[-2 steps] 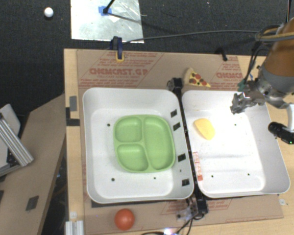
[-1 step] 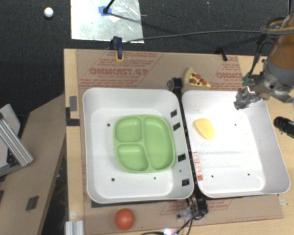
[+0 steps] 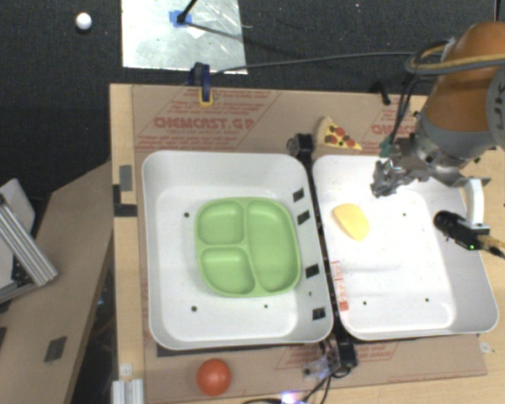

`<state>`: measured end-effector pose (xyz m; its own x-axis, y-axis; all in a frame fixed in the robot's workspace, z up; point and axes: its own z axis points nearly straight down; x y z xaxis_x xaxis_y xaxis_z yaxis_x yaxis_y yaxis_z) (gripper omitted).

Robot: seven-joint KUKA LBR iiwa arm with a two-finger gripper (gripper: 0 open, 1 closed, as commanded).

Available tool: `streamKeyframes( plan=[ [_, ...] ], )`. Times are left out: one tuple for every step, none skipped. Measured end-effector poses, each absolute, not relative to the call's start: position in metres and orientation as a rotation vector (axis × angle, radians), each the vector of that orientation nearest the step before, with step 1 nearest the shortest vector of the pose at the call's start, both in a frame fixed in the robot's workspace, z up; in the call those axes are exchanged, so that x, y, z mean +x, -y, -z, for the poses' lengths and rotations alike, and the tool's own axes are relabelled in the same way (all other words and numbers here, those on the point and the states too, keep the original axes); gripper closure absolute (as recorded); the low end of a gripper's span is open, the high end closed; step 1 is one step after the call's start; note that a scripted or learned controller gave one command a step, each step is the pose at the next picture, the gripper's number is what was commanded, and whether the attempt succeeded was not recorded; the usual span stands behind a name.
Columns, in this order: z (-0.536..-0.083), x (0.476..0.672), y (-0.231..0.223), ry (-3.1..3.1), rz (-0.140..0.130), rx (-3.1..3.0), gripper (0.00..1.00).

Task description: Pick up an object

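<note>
Yellow wedge — centre-right of frame, flat in right bin, apparently light, stiff, slick; best pinched across its narrow width — gripper just above-right, finger state cannot be told.

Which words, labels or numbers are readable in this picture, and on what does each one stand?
"CHEMCAST GP": red print on the brown protective sheet behind the left bin.
More red print on the same sheet, behind the right bin near the pizza slice toy: partly hidden and too blurred to read.
Red print along the sheet's front edge: too small to read.
No other text is legible.
</note>
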<state>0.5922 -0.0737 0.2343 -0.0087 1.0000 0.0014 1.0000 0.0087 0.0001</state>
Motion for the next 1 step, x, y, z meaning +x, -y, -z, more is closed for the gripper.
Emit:
streamKeyframes(
  plan=[
    [-0.2323, 0.5805, 0.0109, 2.232, 0.003, -2.209, 1.0]
  ],
)
